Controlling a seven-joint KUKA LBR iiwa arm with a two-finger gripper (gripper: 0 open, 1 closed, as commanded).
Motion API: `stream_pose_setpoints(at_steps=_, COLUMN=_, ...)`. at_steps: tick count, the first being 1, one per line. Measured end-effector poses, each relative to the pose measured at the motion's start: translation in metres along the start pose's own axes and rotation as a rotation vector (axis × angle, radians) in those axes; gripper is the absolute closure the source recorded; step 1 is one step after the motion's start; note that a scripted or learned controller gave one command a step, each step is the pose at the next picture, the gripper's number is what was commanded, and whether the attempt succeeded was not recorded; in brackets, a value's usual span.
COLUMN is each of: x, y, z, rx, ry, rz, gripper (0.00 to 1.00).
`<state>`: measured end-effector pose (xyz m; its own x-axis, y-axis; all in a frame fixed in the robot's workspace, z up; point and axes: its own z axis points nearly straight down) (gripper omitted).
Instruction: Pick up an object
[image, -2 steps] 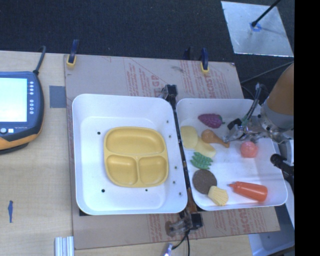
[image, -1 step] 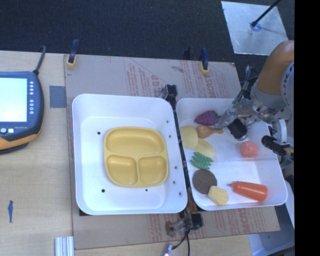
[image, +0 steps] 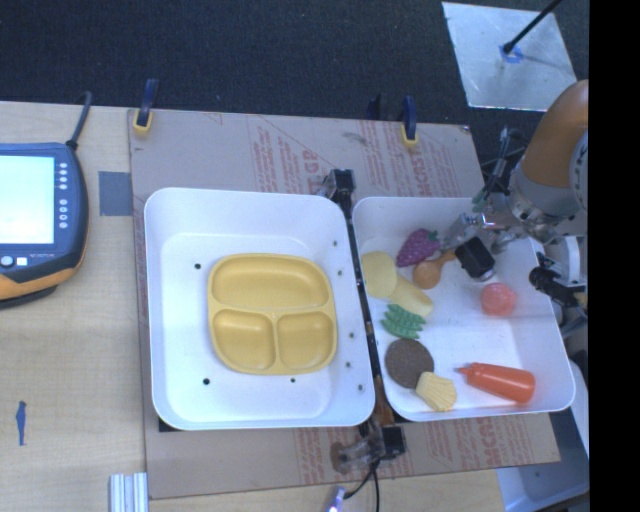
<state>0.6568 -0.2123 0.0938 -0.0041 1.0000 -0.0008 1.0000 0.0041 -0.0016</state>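
Observation:
The right bin (image: 560, 350) holds several toy foods. Purple grapes (image: 418, 245) and an orange-brown pear-like piece (image: 432, 270) lie near its far left. A pink-red ball (image: 498, 298) sits at the middle right. An orange-red carrot-like piece (image: 500, 381) lies along the near side. My gripper (image: 492, 222) hangs over the bin's far right part, just right of the grapes and above the pink ball. Nothing shows in its grasp.
More pieces lie on the right bin's left side: a pale yellow lump (image: 378, 273), a green piece (image: 402, 321), a brown disc (image: 408, 361) and a yellow corn piece (image: 436, 391). The left bin (image: 170, 300) holds a yellow divided plate (image: 272, 310). A teach pendant (image: 35, 215) lies at the far left.

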Motion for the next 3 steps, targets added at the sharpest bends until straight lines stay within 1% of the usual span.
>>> stream_pose_setpoints(at_steps=1, x=0.066, y=0.0, z=-0.166, rx=-0.003, ry=0.001, rz=0.0, gripper=0.0)
stream_pose_setpoints(at_steps=2, x=0.12, y=-0.001, z=-0.068, rx=0.003, ry=0.0, rz=0.0, gripper=0.0)
stream_pose_setpoints(at_steps=3, x=0.081, y=0.002, z=-0.001, rx=-0.006, ry=-0.002, rz=-0.001, gripper=0.0)
